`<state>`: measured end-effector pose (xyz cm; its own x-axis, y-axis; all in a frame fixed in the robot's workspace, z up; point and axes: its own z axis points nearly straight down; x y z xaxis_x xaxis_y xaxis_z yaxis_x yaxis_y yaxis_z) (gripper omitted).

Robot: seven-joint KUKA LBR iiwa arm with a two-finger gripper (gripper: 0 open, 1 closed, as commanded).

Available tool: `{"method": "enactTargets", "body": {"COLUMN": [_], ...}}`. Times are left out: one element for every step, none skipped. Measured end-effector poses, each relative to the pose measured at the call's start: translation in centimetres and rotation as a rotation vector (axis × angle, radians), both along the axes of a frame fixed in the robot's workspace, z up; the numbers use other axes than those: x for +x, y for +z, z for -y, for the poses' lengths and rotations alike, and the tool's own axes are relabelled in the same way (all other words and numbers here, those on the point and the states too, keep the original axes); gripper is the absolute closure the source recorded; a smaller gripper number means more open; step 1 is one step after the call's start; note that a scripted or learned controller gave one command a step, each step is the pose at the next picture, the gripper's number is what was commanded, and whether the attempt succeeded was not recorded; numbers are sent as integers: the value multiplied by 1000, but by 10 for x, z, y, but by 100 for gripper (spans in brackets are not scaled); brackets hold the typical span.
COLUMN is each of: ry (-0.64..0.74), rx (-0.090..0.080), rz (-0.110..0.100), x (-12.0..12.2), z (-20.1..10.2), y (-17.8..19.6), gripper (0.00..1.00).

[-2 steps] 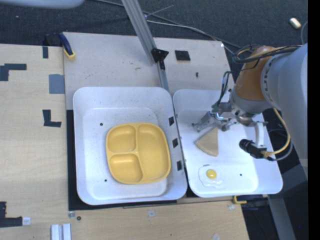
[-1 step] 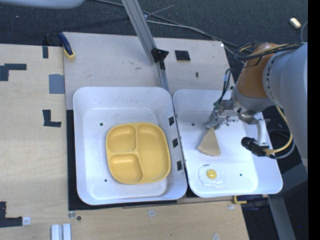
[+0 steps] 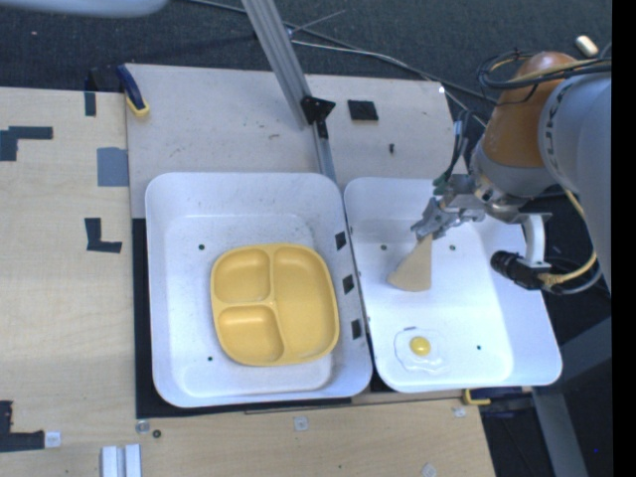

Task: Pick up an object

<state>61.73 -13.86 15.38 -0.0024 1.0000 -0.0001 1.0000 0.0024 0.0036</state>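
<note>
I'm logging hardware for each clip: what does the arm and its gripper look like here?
The arm is bulky, rounded and grey, with a glossy orange band above the wrist. Thin dark cables loop over the orange section. The gripper is a small grey metal assembly. A black cylindrical fitting with a pale cable sits beside the wrist.

The two white bins (image 3: 169, 266) look like smooth moulded plastic with a soft sheen. The yellow divided plate (image 3: 275, 304) is plastic too, slightly glossy. The fried egg (image 3: 418, 350) has a shiny toy finish, while the tan wedge (image 3: 413, 269) looks matt. The bench (image 3: 50, 296) shows pale wood grain. The arm (image 3: 556, 117) has smooth grey casing and a glossy orange band.
</note>
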Motion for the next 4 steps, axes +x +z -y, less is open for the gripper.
{"method": "enactTargets", "body": {"ry": [0, -1, 1, 2], "rx": [-1, -1, 0, 1], "rz": [0, 1, -7, -7], "x": [-2, 8, -4, -19], "z": [-5, -1, -45, -92], "y": [62, 119, 102, 86], "gripper": [100, 100, 100, 100]}}
